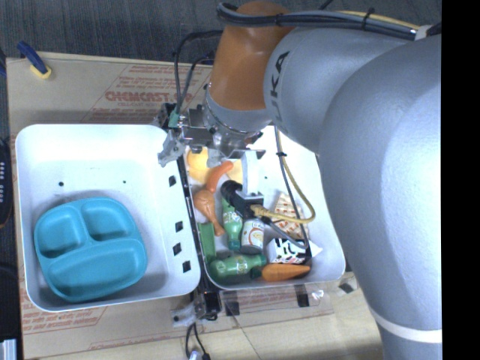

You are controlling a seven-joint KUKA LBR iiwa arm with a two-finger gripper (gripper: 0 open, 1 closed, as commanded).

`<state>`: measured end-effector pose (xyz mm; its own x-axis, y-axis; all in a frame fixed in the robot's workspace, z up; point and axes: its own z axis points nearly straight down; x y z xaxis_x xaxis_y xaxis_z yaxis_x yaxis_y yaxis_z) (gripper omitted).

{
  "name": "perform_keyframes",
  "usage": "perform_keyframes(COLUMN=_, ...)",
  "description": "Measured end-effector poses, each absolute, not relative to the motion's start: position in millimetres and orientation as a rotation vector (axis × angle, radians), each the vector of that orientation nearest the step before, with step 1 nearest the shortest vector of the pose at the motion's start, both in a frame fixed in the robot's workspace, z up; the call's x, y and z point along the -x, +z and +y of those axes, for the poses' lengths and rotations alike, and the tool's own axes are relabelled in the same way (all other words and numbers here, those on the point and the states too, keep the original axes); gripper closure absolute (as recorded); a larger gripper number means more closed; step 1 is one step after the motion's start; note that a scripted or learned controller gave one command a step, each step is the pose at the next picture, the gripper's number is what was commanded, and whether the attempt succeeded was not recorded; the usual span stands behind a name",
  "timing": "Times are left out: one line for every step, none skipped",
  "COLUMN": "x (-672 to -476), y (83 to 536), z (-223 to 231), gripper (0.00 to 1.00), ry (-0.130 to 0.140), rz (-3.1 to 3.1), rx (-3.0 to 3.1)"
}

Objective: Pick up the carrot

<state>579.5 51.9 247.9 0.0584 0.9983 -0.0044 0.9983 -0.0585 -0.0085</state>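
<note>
Plainly, the risk sits in the crowded bin, not the left bin [45, 145], where a blue plate [90, 247] lies alone at 7 o'clock, well apart from the work. In the right bin [330, 265] things are packed touching one another. The wrist of the arm [244, 66] hangs over its 11 o'clock corner, above a yellow piece [196, 162] and a curved orange piece [217, 177]; whether the jaws are wide or narrow I cannot tell, as the wrist and cables hide them. The carrot [285, 271] lies flat at the bin's 6 o'clock, close against the front wall, with a green bottle [236, 265] touching it at its 9 o'clock and a black-and-white packet [285, 250] just at its 12 o'clock

I judge two dangers. A descent from where the wrist now hangs would likely close on the orange piece, mistaken for the carrot by colour. And at the carrot itself, the wall and the bottle leave little room, so the jaws may strike the rim or nip the bottle or packet instead
</note>
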Motion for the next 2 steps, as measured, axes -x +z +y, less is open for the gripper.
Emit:
perform_keyframes(x=-575.1, y=330.0, z=-3.9, gripper=0.00, ry=0.005, rz=-2.427, rx=1.999)
perform_keyframes(x=-598.3, y=213.6, z=11.1, gripper=0.00, ry=0.021, rz=-2.228, rx=2.199)
